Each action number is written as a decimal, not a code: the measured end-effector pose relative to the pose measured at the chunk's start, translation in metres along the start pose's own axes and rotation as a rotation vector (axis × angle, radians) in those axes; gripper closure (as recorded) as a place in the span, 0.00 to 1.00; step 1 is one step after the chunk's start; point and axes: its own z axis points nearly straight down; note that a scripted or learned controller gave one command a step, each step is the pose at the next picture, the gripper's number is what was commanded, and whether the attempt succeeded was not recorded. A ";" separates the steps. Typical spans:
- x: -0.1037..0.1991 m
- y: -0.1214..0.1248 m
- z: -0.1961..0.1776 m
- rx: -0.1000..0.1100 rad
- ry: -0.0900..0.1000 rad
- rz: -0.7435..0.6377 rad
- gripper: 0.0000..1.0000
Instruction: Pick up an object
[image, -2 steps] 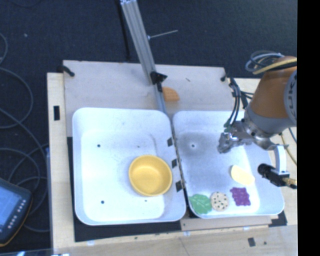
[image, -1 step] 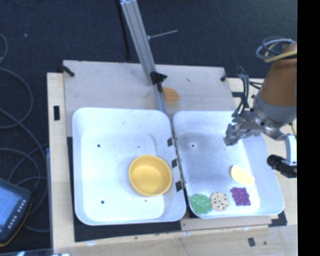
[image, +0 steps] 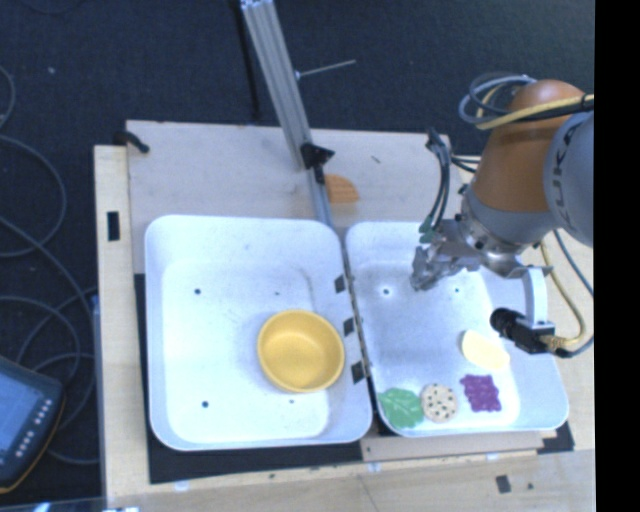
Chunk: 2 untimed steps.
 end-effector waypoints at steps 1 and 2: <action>0.049 -0.002 -0.010 -0.003 0.001 -0.001 1.00; 0.102 -0.006 0.005 0.002 0.000 0.000 1.00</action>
